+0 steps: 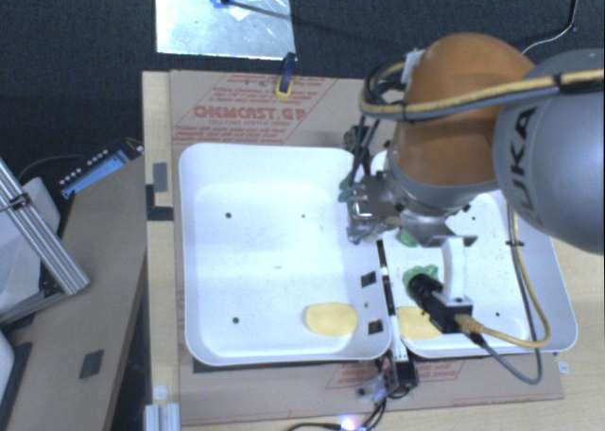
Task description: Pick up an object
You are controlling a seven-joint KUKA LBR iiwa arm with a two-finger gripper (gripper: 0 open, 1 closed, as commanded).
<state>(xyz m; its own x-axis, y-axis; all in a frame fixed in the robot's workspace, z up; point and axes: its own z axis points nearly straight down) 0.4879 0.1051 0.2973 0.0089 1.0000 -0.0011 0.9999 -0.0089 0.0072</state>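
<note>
Judging by its flat, rounded look, the yellow disc (pixel 330 319) near the left bin's (pixel 213 221) front edge seems light and thin, best pinched across its rim, while the tool (pixel 364 216) hovers at the bins' divider, its state untellable.

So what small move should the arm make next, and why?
Probably move toward the yellow disc near the left bin's front edge. The hand sits over the divider between the bins; nothing shows between its fingers, and the disc lies clear in the open.
</note>
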